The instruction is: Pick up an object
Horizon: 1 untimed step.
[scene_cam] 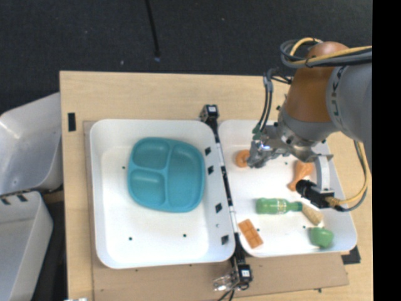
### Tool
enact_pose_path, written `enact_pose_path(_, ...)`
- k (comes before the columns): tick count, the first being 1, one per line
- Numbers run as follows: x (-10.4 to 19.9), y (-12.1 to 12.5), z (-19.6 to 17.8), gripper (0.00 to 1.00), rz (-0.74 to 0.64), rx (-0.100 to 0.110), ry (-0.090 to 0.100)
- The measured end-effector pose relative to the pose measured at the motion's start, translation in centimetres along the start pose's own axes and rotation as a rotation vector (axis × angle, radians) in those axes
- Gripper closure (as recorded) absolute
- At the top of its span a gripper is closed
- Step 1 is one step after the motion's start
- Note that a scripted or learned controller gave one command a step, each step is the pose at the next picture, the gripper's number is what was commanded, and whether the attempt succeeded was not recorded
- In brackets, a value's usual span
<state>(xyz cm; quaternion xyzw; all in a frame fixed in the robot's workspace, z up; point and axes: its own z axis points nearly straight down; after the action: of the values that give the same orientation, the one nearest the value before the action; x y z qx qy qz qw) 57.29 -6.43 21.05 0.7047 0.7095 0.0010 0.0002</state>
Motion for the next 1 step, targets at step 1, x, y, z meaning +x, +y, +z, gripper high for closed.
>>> enact_pose_path(1, 4.1, 3.57, -1.11, 1.0, 0.0, -0.003, -0.001)
